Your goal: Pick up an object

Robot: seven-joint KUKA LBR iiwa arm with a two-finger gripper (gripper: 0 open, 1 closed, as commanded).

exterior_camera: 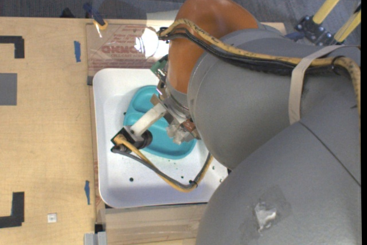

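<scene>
A turquoise, shallow dish-like object (142, 105) lies in the white bin (109, 100), toward the bin's middle and right. My gripper (180, 131) is low over the right part of that object, at or very near its surface. The grey arm and its orange band hide the right side of the object and the bin. Nothing can be seen lifted off the bin floor.
The bulky arm (275, 123) covers the right half of the view. A tan board (46, 123) with black marks and blue tape lies left of the bin. A clear sheet with red print (117, 46) sits behind the bin. Small dark specks (132, 179) dot the bin floor.
</scene>
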